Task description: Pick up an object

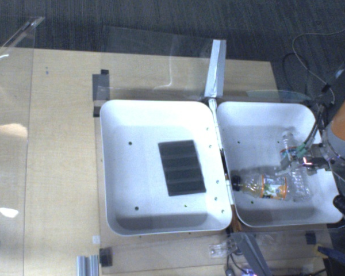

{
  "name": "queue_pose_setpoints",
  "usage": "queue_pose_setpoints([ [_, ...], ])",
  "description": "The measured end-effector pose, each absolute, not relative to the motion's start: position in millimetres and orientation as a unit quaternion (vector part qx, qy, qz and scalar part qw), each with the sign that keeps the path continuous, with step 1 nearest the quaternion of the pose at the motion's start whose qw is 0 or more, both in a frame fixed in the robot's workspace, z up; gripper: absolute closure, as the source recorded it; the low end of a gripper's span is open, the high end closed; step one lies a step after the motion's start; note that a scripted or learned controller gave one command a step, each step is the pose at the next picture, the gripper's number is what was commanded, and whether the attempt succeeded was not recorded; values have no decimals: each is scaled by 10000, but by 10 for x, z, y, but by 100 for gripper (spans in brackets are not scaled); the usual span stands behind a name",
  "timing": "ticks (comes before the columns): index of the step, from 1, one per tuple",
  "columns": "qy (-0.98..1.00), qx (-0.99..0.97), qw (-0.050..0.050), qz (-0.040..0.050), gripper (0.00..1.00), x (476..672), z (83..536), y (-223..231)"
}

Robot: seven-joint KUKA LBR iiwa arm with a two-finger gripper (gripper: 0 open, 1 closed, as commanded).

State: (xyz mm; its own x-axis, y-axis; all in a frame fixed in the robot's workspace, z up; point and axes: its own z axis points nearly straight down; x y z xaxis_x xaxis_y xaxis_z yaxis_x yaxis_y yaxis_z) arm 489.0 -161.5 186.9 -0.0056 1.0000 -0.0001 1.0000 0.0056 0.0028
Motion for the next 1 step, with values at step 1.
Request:
queue_pose_setpoints([
  [1, 6829, 7305, 23, 16, 0, 5113, 972, -1877],
])
